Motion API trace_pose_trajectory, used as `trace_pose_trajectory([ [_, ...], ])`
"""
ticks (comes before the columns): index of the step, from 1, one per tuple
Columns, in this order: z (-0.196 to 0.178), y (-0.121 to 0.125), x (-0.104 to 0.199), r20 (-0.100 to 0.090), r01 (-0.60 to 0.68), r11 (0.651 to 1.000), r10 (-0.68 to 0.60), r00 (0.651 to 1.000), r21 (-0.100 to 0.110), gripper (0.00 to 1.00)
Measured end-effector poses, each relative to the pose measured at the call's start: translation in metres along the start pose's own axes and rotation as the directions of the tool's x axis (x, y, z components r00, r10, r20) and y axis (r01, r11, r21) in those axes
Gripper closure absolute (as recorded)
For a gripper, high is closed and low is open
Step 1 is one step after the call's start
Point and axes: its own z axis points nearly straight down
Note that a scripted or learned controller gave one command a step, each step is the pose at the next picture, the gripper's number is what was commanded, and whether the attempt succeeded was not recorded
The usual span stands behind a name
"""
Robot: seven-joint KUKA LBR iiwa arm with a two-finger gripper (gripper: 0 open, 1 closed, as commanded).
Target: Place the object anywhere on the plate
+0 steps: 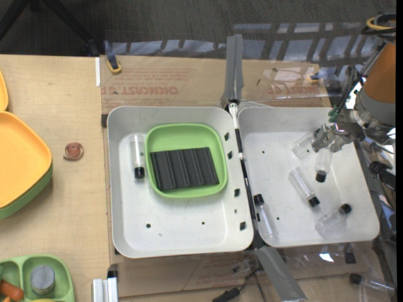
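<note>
The arm (381, 80) is cut off at the right edge, the yellow plates (22, 162) at the left.

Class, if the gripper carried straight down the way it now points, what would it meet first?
Probably the clear vial just below the gripper in the right bin, though depth is hard to judge from this slanted view.

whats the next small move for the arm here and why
Probably lower the tool a little onto the clear tube just below it in the right bin. No tube shows between its fingers, and the green plate in the left bin carries a black ridged block but no tube, so a pick likely comes first.
</note>
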Motion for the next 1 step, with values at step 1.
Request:
trace_pose_trajectory([
  [1, 0.0000, 0.0000, 0.0000, 0.000, 0.000, 1.000, 0.000, 1.000, 0.000, 0.00],
])
